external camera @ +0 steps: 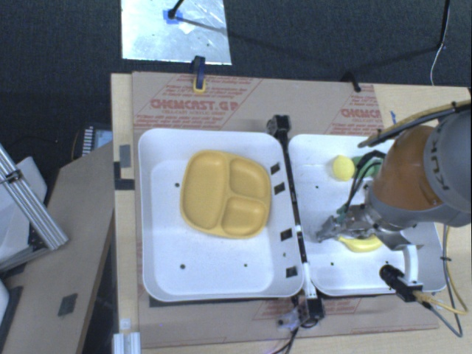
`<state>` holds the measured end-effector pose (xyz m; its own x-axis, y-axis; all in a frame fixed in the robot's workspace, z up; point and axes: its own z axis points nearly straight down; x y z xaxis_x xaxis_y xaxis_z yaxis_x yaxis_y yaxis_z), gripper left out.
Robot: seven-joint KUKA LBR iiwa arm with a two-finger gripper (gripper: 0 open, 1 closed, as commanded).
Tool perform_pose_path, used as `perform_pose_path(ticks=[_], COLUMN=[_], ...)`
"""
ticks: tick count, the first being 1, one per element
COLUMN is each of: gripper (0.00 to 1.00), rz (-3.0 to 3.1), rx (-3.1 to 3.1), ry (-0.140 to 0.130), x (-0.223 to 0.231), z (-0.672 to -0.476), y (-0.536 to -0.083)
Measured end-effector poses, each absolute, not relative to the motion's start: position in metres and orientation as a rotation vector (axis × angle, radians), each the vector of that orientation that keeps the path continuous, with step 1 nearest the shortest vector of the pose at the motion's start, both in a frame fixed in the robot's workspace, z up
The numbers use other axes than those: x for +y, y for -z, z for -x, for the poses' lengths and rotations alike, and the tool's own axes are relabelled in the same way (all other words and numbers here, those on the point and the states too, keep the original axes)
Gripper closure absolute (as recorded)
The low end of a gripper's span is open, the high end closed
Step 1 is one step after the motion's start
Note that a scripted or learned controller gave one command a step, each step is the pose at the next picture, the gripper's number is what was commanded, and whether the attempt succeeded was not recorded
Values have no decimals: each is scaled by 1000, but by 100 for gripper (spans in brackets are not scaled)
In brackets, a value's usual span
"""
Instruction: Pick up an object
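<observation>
From my station I cannot tell the end effector (332,231) state, and I judge it may slip off the low yellow banana-shaped object (361,244) beside it.

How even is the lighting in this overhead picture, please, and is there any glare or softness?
Camera view: lighting is broad and even, with faint shadows; the left bin looks bright but not blown out; the foil sheet above the bench gives patchy glare; the whole picture is slightly soft, the gripper especially.
</observation>
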<state>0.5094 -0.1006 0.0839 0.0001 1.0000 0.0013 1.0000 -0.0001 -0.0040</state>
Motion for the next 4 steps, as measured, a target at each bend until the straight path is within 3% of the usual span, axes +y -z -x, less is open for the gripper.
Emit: perform_pose_path(ticks=[1, 4], gripper=[100, 100], rz=[2223, 2222], rx=[-2222, -2231], ry=[2, 8], x=[-101, -99], z=[-511, -510], y=[-97, -242])
